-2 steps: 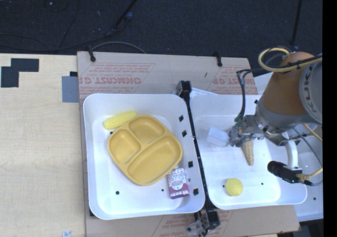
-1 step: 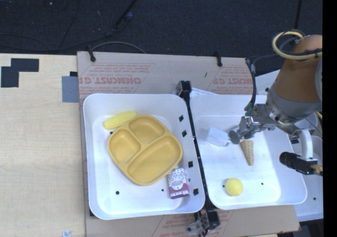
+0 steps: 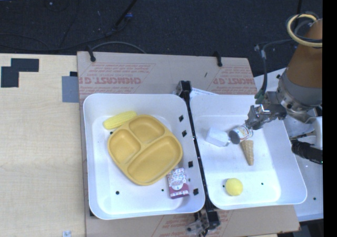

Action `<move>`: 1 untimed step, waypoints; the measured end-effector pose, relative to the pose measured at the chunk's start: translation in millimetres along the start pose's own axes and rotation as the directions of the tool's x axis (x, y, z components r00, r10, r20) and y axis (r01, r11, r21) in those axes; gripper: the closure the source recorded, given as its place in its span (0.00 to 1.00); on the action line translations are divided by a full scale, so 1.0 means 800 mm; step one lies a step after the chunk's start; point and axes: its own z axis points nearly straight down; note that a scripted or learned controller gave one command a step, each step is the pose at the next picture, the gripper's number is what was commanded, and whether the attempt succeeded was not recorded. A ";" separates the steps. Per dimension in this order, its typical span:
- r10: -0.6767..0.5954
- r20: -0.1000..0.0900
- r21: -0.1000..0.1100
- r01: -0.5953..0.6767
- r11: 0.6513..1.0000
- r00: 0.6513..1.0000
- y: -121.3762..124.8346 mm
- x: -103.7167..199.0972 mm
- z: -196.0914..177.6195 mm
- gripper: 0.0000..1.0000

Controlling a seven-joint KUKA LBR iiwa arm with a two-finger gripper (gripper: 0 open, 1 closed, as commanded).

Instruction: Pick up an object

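In the right bin (image 3: 295,188) lie a small white block (image 3: 216,137), a tan cone (image 3: 248,152) and a yellow ball (image 3: 234,187). My gripper (image 3: 238,135) reaches in from the right and hangs low over the bin's middle. Its tip is just right of the white block and right above the cone's wide end. The view does not show whether it touches either one. The yellow ball rests apart from the others, near the bin's front wall.
The left bin (image 3: 95,178) holds a yellow divided plate (image 3: 145,149), a yellow corn-shaped piece (image 3: 119,119) at the plate's far left and a small red-and-white packet (image 3: 178,183) at its near right. A black divider (image 3: 190,141) runs between the bins. Cables hang beside the arm at right.
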 end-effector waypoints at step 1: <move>-0.003 -0.002 0.007 0.003 1.000 1.000 0.002 0.068 0.022 1.00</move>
